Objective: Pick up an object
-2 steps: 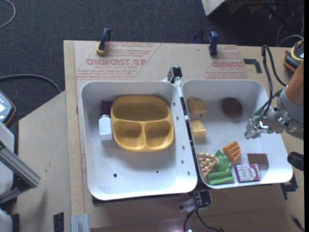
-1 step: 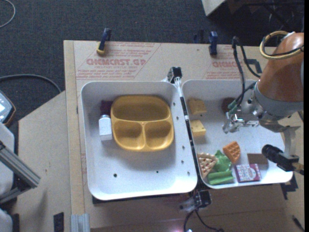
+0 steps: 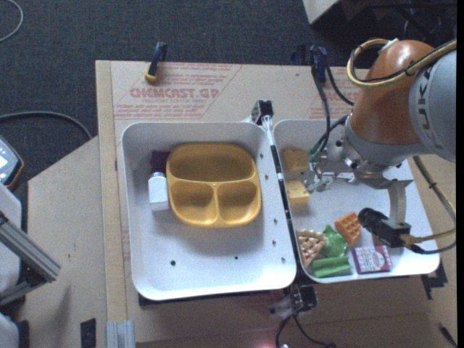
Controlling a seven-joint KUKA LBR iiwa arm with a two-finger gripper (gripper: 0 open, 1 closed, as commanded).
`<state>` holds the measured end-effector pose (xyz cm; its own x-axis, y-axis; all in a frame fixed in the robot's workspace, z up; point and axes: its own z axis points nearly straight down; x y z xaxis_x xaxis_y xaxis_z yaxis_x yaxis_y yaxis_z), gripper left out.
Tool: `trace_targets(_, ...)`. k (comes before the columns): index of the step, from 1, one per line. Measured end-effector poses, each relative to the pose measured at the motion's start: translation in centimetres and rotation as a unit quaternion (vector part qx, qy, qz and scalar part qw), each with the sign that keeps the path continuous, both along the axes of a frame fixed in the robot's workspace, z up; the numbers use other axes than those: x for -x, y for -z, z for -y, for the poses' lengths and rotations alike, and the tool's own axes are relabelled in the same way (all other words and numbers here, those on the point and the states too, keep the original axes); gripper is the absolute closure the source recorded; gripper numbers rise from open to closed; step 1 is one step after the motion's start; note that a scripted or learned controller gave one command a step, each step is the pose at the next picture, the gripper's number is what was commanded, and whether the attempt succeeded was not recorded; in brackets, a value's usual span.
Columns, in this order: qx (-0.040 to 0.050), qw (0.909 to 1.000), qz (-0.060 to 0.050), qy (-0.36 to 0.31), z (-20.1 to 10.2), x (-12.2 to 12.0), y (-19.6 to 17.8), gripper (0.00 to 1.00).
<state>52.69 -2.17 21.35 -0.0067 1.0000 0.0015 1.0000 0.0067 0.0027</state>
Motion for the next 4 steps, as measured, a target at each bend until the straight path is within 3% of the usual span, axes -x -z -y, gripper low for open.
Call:
trace_targets(1,0.0001,1.0000,0.000,0.000,-4.6,-0.8,0.0,1.00)
trace_targets(2,0.0004,1.0000,0.001,0.001,-6.8,-1.4,-2.2,1.00)
trace_targets(3,0.0012,1.0000,0.000,0.003,-7.6,-2.0,-1.5,1.00)
trace_targets(4,0.0009,1.0000,-0.004,0.004,-6.6,-1.5,-0.1,1.00)
